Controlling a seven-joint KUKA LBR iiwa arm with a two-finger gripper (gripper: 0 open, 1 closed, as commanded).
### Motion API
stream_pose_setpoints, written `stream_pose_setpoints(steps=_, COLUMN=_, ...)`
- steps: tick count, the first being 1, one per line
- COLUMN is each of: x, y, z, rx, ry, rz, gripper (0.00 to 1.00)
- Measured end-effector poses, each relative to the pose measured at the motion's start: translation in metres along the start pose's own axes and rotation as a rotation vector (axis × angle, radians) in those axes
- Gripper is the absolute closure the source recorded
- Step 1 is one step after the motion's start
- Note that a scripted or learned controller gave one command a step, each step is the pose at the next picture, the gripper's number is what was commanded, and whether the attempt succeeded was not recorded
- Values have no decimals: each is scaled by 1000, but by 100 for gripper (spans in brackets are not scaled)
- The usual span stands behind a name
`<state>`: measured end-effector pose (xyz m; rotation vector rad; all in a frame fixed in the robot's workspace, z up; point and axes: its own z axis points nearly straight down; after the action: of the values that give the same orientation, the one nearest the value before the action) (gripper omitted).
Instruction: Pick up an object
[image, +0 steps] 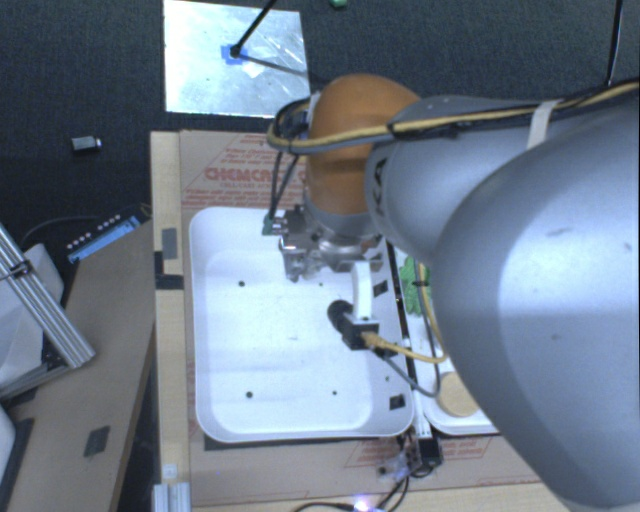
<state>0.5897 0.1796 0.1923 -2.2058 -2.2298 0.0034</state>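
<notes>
Far left: angled aluminium rails (45, 320) lie over white material at the frame edge. Above them, a blue strip-shaped device (100, 236) with a dark cable rests on dark carpet, and a small dark block (87, 144) sits further up on its own.

Tan bench top (100, 400) runs down the left side. A cardboard sheet (235, 165) with red print lies under the bins.

Left bin (230, 400): shallow, white, rounded corners. Its floor shows a few small dark dots and nothing else that I can make out. No loose object for picking is visible in it.

Top centre: a shiny foil-like panel (205, 60) on the carpet, with a thin black rod and blue tape on it.

Centre: the gripper (300, 255) hangs over the upper right part of the left bin, just below the orange band (355, 130). The metal wrist body hides the fingers; cannot tell whether they are apart or together, and nothing is seen held. A black connector (345, 325) and yellow cable (405, 352) hang beside it over the bin's right side.

Right: the grey arm (520, 280) covers most of the right bin (460, 425). In the uncovered sliver, a green object (413, 275) lies near the dividing edge, and a tan round object (458, 395) lies lower down, near the front rim.
</notes>
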Motion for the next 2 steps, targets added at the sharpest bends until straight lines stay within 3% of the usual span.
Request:
stream_pose_setpoints(steps=1, x=9, y=19, z=-29, rx=-9, ry=-1, rz=5, gripper=100)
stream_pose_setpoints(steps=2, x=9, y=18, z=-28, rx=-6, ry=-2, rz=6, gripper=0)
